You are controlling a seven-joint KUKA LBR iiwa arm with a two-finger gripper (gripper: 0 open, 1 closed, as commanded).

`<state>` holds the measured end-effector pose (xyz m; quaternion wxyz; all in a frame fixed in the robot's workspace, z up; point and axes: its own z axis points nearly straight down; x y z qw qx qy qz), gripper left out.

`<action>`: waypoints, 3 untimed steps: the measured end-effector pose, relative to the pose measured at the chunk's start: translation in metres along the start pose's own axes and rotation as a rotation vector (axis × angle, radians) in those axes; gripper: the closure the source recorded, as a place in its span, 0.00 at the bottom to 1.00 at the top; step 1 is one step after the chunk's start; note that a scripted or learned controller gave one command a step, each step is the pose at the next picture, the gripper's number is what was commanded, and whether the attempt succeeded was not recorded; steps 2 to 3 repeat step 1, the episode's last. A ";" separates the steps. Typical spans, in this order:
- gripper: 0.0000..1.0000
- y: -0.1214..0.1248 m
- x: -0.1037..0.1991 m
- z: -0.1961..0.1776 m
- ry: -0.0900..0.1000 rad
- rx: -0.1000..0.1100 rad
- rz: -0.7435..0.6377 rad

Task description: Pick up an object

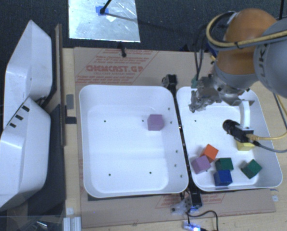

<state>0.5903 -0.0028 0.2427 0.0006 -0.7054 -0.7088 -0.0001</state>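
Note:
My gripper (197, 104) hangs over the back left part of the right bin (266, 129), with nothing visible between its fingers. Along that bin's front lie an orange block (210, 151), a purple block (200, 164), a blue block (222, 177) and two green blocks (224, 164) (251, 168). A yellow block (244, 145) sits further right, partly behind a black cable end. In the left bin (129, 177) a single purple cube (155, 122) rests near the right wall.
A black divider strip (180, 134) runs between the two bins. A yellow cable (273, 137) loops from the arm across the right bin. White housings (25, 114) stand at the far left, and a shiny metal sheet (104, 12) lies behind the bench.

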 end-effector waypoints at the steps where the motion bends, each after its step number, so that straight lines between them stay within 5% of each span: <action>1: 1.00 -0.020 0.045 -0.003 0.000 -0.002 0.001; 3: 1.00 -0.020 0.045 -0.003 0.000 -0.002 0.001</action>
